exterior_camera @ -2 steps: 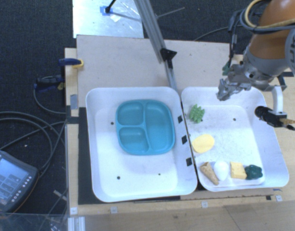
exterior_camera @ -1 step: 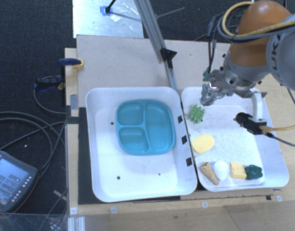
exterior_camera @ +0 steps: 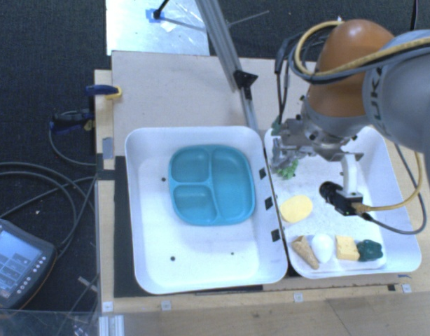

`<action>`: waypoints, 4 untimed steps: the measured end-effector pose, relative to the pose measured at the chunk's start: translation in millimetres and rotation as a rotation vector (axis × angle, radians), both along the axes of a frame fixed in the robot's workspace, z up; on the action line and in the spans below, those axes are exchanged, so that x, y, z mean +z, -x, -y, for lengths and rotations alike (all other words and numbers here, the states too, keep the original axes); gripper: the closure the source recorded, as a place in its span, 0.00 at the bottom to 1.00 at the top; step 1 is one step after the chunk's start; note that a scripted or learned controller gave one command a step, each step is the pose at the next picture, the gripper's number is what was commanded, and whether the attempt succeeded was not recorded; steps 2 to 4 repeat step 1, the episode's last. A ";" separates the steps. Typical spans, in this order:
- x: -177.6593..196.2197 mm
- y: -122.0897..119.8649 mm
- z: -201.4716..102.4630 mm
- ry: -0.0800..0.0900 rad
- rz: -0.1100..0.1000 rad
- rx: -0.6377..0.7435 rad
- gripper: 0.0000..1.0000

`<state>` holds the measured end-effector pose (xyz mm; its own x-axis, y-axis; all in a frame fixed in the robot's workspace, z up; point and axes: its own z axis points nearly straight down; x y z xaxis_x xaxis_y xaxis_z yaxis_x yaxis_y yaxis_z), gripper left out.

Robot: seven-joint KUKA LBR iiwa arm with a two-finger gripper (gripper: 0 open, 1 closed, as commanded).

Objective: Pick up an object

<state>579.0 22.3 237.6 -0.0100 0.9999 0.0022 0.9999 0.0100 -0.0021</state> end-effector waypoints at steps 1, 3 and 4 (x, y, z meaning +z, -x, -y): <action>7.9 24.5 -45.6 -0.001 0.001 0.001 1.00; 7.9 24.5 -45.6 -0.001 0.001 0.001 1.00; 7.9 24.5 -45.6 -0.001 0.001 0.001 1.00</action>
